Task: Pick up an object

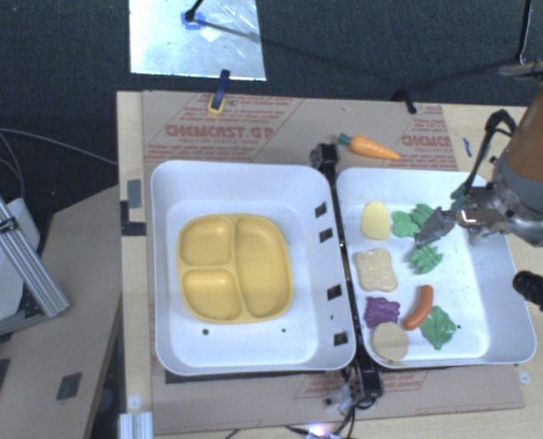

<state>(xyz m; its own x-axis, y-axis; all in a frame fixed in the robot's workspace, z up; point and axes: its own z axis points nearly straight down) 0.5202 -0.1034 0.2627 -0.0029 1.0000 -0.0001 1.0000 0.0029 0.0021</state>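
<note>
Green leafy toy vegetables, three of them: one (409, 221) in right white bin (500, 282) near my gripper (433, 230), another (425, 259) just below it, a third (438, 326) by the front wall. Cannot tell my grip state. Same bin: one pale yellow lemon-like piece (375, 219), one beige cracker (376, 269), one purple lump (381, 311), one red sausage (419, 306), one tan disc (389, 342). Left white bin (162, 273): one yellow three-compartment plate (236, 268). One orange toy carrot (370, 147) lies outside on the cardboard.

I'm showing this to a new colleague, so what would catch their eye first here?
Probably the yellow divided plate, sitting alone in the left bin. Next, the toy foods scattered in the right bin, where the gripper reaches over green leafy pieces. An orange carrot lies outside the bins.
</note>
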